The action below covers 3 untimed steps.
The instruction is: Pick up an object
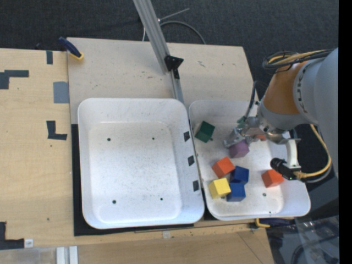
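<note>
The right bin (291, 202) holds several small blocks. A green cube (204, 131) lies at its upper left, and a purple block (238, 148) lies near the middle. Lower down sit an orange cube (223, 166), a yellow cube (220, 187) and two blue cubes (238, 183). A red-orange cube (271, 178) lies at the right. My gripper (240, 137) reaches in from the right and sits directly over the purple block, its metal tips touching or just above the block's top edge.
The left bin (88, 125) stands beside the right one. A slanted metal pole (157, 34) runs down to the bins' shared edge. Cables loop off the arm at the right. A blue and yellow clamp (71, 48) lies on the bench's upper left.
</note>
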Each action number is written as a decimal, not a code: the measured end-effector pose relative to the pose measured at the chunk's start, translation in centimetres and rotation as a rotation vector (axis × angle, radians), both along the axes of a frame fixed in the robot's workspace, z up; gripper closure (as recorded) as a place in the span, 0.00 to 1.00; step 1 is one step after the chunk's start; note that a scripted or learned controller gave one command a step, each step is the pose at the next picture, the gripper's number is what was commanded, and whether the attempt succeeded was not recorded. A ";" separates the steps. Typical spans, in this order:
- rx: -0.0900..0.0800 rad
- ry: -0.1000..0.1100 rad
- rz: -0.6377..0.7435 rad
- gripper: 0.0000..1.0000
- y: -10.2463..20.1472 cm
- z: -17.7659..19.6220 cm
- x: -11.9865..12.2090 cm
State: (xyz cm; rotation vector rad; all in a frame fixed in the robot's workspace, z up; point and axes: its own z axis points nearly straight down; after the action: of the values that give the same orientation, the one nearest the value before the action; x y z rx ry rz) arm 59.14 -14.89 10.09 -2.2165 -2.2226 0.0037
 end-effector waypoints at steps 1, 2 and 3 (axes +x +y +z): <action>-0.002 -0.008 -0.001 1.00 -0.4 6.2 0.3; -0.001 -0.006 -0.001 1.00 -0.2 10.4 0.4; 0.000 -0.003 -0.001 1.00 -0.1 11.1 0.4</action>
State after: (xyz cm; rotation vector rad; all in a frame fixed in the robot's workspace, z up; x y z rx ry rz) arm 59.52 -14.98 21.19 -2.2193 -2.2223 0.0006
